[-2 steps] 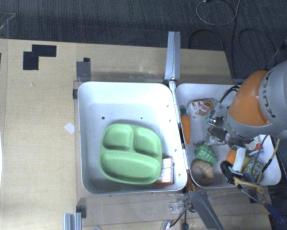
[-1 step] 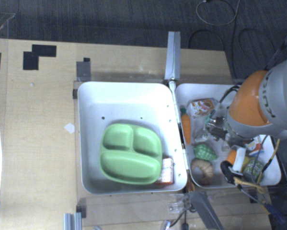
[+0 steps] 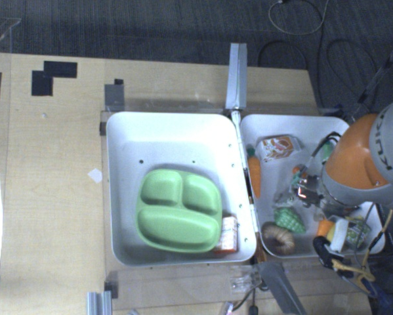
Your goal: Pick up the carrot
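Carrot (image 3: 254, 174) lies against the left wall of the right bin (image 3: 275, 125) — untouched, well apart from the gripper (image 3: 306, 190), which hangs low mid-bin. Cannot tell the tool's state. Left bin (image 3: 150, 126) holds 1 green tray (image 3: 180, 210).

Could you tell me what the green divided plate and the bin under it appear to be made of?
The plate looks like moulded plastic: uniform pale green, rounded compartments, a soft matte sheen. The left bin seems to be smooth white plastic or coated metal; its faint gloss leaves that open.
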